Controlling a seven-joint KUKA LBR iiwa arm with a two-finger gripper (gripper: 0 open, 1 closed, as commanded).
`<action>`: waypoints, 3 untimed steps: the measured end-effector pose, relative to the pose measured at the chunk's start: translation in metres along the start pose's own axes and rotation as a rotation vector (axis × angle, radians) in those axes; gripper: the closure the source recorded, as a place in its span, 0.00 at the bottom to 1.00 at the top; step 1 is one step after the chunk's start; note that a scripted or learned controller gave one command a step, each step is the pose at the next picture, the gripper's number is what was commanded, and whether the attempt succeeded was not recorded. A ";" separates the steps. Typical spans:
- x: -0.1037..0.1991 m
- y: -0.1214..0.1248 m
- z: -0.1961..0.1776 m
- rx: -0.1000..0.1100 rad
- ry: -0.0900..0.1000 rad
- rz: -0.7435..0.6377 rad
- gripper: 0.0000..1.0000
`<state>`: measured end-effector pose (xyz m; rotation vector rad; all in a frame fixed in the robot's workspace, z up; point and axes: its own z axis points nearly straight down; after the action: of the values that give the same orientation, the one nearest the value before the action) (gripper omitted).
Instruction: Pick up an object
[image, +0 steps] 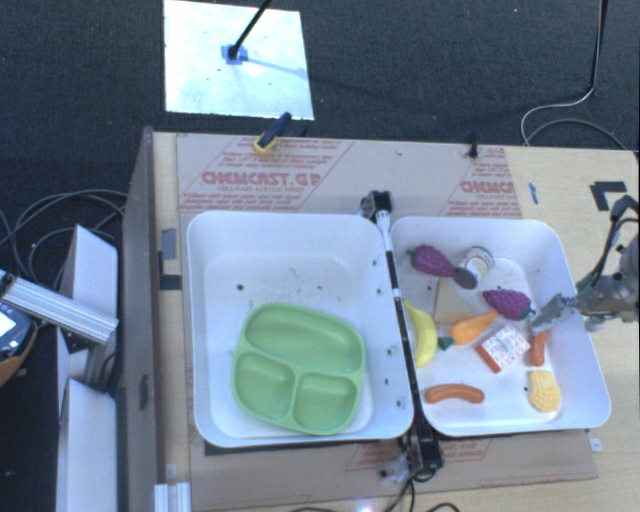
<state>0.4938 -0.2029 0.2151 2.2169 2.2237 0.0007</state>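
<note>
The right bin (575, 262) holds several toy foods: a purple eggplant (433, 260), purple grapes (507, 300), an orange carrot (473, 327), a yellow banana (424, 336), a red-and-white block (503, 347), a sausage (454, 394), a corn cob (543, 390) and a small orange piece (538, 347). My gripper (552, 314) reaches in over the bin's right rim. Its tip sits just right of the grapes and above the small orange piece. Nothing is visibly held by it.
The left bin (215, 245) holds a green divided plate (297, 368). A black divider bar (395, 300) runs between the bins. A metal ring (476, 264) and a tan wedge (446, 297) lie near the eggplant. Cables hang at the far right.
</note>
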 end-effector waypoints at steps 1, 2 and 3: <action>0.057 0.041 0.114 -0.014 -0.001 0.001 0.00; 0.103 0.041 0.130 -0.001 0.001 0.000 0.00; 0.103 0.041 0.120 -0.002 0.001 -0.001 1.00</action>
<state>0.5351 -0.1002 0.0949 2.2156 2.2241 0.0035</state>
